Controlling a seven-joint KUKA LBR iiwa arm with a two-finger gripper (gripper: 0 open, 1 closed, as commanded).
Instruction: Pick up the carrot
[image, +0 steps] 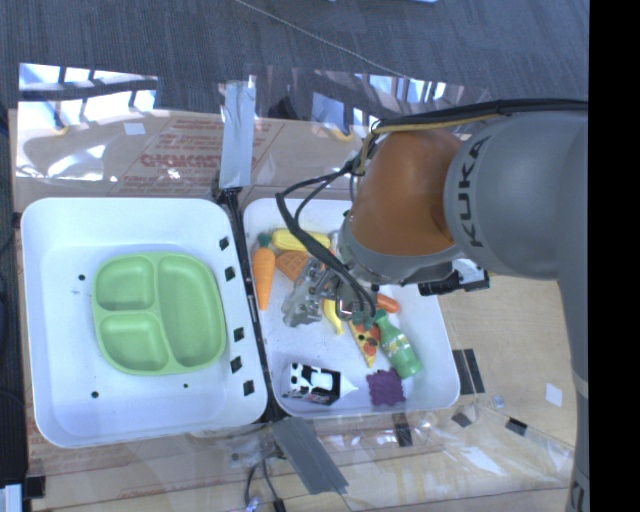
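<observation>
The carrot (263, 275) is orange with a green top and lies lengthwise against the left wall of the right bin (440, 330). My gripper (315, 297) hangs low over the middle of that bin, just right of the carrot and apart from it. It sits above a yellow toy and an orange waffle-like piece (291, 264). The grey arm with its orange band (400, 195) covers the bin's upper right part.
In the right bin lie a yellow banana (298, 240), a pizza slice (366, 342), a green bottle (401, 352), purple grapes (385, 387) and a black-and-white box (315, 382). The left bin (50, 300) holds a green divided plate (160, 312).
</observation>
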